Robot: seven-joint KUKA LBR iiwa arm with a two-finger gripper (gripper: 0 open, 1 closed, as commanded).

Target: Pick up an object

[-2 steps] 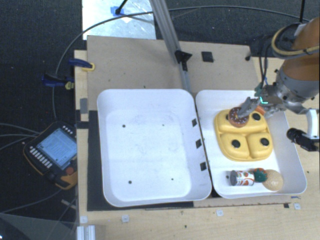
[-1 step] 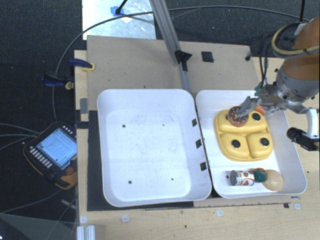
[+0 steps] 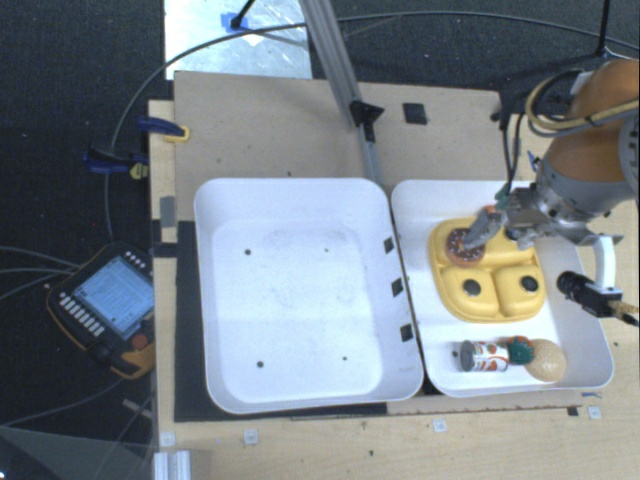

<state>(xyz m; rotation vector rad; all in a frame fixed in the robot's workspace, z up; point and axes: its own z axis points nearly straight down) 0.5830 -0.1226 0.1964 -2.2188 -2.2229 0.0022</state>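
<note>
The gripper (image 3: 480, 233) is low in the right bin (image 3: 420, 268) above the yellow tray (image 3: 490, 278), its jaws pointing left at the brown round piece (image 3: 464, 247); I cannot tell their opening.

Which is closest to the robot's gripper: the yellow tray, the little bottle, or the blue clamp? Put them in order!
Measured from the gripper in the camera view:
1. Yellow tray, right under it in the right bin.
2. Little bottle, lying at the right bin's near edge.
3. Blue clamp, far off on the bench's left edge.
</note>
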